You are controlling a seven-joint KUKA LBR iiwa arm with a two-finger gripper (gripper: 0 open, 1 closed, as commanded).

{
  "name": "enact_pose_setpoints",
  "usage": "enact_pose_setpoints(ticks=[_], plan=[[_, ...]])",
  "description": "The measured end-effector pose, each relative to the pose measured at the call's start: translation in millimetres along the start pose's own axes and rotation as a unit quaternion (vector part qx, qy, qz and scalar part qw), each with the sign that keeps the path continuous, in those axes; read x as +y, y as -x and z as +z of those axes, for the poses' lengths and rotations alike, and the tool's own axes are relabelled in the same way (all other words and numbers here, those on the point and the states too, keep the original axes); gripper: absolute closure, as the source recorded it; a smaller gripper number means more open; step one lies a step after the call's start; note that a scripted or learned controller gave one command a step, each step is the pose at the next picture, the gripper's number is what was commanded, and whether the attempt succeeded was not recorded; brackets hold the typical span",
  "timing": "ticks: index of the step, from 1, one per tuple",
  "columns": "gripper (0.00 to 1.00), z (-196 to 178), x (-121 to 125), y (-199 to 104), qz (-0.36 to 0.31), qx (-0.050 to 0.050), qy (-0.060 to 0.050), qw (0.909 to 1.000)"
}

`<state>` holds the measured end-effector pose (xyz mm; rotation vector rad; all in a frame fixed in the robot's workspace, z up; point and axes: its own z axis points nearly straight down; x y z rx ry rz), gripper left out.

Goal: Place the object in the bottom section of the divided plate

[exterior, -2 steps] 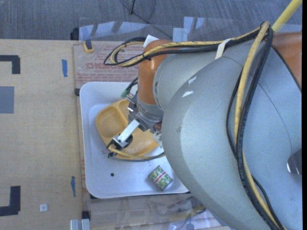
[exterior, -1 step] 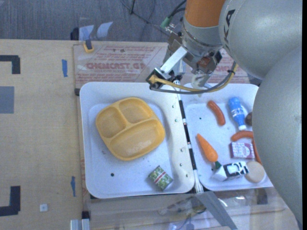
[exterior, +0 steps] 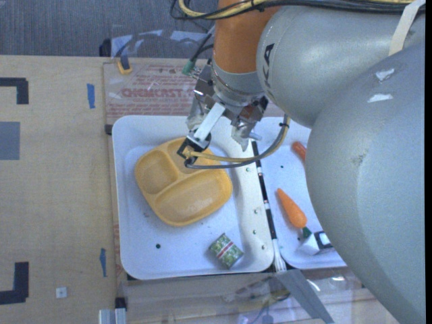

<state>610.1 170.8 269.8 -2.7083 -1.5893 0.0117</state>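
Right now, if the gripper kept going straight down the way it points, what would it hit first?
Probably the yellow divided plastic plate: the gripper aims at its upper rim in the left white bin, though depth is unclear.

Smooth, glossy yellow plastic on the plate (exterior: 182, 191), with soft highlights in its sections. Matt white plastic for both bins (exterior: 135, 241), lightly speckled. Pale, matt wood on the bench (exterior: 54, 181), marked with blue tape. Semi-gloss grey painted casing on the arm (exterior: 351, 147), shiny orange at the band. Smooth orange plastic look on the carrot (exterior: 291, 208). Printed green paper label on the small can (exterior: 225, 250).
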Motion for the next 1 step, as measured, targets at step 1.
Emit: enact_pose_setpoints(ticks=[1], plan=[[0.0, 127.1, -86.2, 28.2, -0.029, 0.0, 0.0, 0.9996]])
